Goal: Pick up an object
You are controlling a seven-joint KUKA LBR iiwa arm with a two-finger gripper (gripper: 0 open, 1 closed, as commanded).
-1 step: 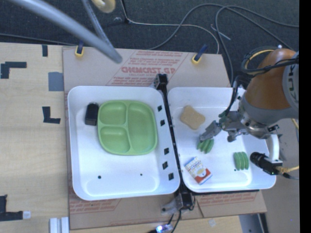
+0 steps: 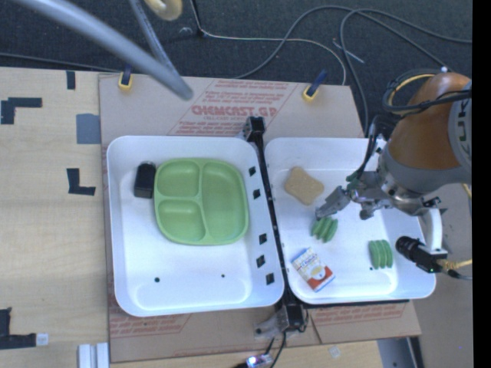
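My gripper (image 2: 350, 207) hangs over the right bin (image 2: 414, 286), fingers spread open with nothing between them. Its left fingertip (image 2: 331, 204) is just above a small green ridged piece (image 2: 324, 228). A tan sponge-like block (image 2: 304, 185) lies to the upper left of the gripper. A second green ridged piece (image 2: 380, 254) sits near the bin's right side, below the wrist. A small white, blue and red carton (image 2: 312, 270) lies at the bin's front left.
The left bin (image 2: 138, 282) holds a green divided plate (image 2: 202, 200) and a small black object (image 2: 144, 180) beside it. A black divider (image 2: 265, 205) runs between the bins. Cables trail behind the bench.
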